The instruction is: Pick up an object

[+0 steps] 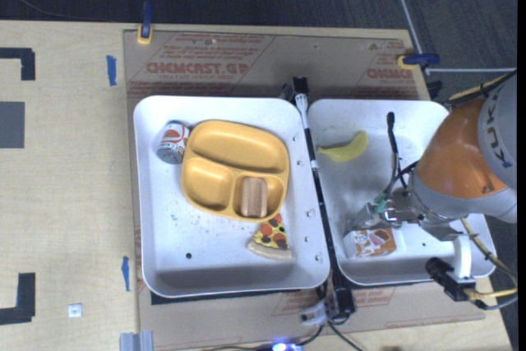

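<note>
Right bin [353, 115]: end effector [380, 214] just above packet [372, 242].

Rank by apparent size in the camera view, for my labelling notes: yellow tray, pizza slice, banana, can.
1. yellow tray, clearly largest
2. banana, pizza slice and can: too alike to rank
</note>
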Robot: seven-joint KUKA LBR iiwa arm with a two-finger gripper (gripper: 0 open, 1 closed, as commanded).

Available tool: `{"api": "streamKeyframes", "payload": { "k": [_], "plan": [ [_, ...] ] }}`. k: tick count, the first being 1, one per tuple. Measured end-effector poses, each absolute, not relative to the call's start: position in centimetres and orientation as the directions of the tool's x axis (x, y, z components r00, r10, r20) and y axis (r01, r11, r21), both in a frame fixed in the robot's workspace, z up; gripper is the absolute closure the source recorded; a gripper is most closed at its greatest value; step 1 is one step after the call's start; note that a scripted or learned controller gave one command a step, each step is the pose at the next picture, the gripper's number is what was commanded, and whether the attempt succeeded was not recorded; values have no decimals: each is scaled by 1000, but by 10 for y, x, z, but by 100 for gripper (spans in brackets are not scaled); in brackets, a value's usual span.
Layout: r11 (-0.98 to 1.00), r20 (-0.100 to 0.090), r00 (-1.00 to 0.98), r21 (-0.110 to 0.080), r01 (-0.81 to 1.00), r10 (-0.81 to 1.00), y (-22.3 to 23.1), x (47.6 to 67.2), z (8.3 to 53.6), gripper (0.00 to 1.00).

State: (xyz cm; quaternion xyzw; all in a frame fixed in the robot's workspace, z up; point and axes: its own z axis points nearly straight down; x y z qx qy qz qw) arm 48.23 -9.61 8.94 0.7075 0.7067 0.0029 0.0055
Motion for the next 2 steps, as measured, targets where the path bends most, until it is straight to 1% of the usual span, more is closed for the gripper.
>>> {"api": "streamKeyframes", "payload": {
  "k": [1, 2],
  "plan": [
    [-3, -6, 3, 12, 1000, 1000, -95, 482, 89, 0],
    [-7, -18, 7, 24, 1000, 1000, -99, 484, 100, 100]
  ]
}}
